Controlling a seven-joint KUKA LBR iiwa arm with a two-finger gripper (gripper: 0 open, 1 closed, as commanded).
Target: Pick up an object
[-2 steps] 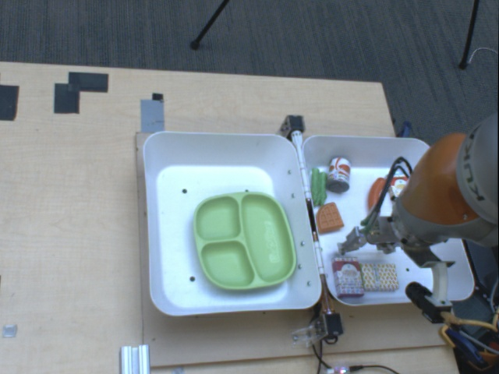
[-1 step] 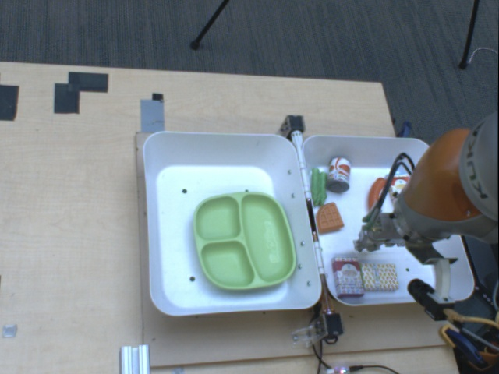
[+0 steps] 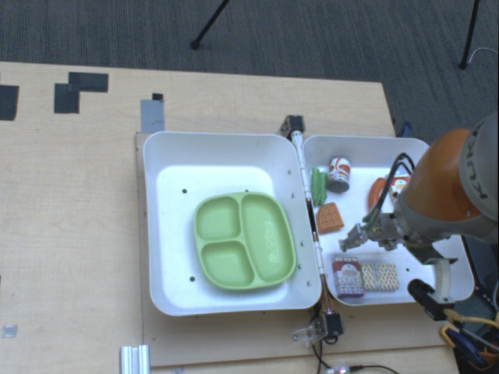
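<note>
Hand (image 3: 360, 238) poised low over red packet (image 3: 348, 276) in right bin (image 3: 460, 287), likely lining up a grasp; finger state unclear.

1. A small can (image 3: 337, 173) with a red-and-white label lies in the right bin's far part.
2. A green pod-like piece (image 3: 318, 185) lies just beside it.
3. An orange waffle-patterned square (image 3: 330, 218) lies flat.
4. A red packet (image 3: 348, 277) and a pale cracker-like block (image 3: 379, 276) lie side by side nearest the camera.
</note>
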